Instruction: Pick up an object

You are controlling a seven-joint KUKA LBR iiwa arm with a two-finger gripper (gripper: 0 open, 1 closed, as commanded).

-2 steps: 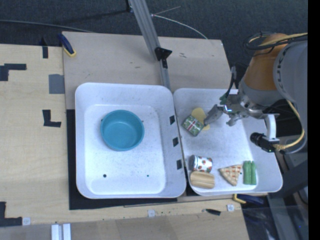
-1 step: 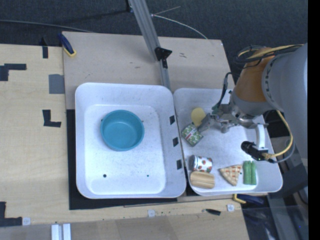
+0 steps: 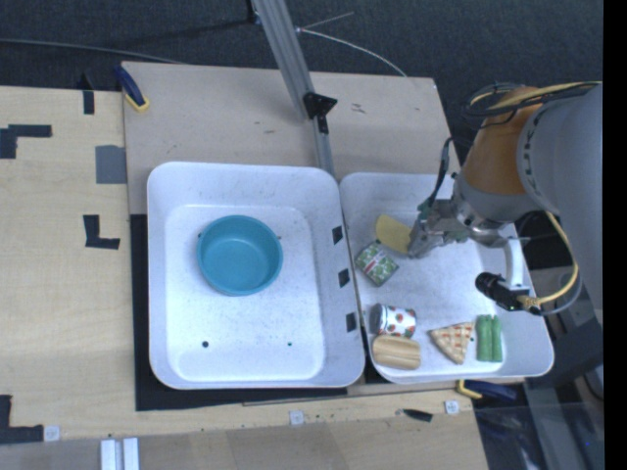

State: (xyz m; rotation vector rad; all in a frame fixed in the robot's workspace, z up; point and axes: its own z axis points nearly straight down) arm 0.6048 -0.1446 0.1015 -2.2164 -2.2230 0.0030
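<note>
Over on the left, the wide shallow white plastic bin (image 3: 176, 194) carries a round teal-blue bowl (image 3: 240, 254), sitting upright and well apart from any action. Crossing the divide into the right-hand white bin (image 3: 519, 360), that's where the pickable things lie: a small green-and-white patterned packet (image 3: 376, 262) near the inner wall, a pale yellow wedge-shaped block (image 3: 393, 231) just above it, and along the near edge a small red-and-white printed can on its side (image 3: 394, 319), a tan bread-roll toy (image 3: 396, 352), a triangular pizza-slice toy (image 3: 454, 341) and a green ridged vegetable-like piece (image 3: 488, 338). And here's the two-finger gripper (image 3: 423, 241), low in the right bin, its tip right beside the yellow wedge, touching or nearly so. Whether its grasping end is spread or closed, I cannot tell from this angle, and nothing is visibly caught. So, by my reading, the approach is made and the yellow wedge looks the likely target, but no object is lifted: the grasp and the raise are both left to do.
</note>
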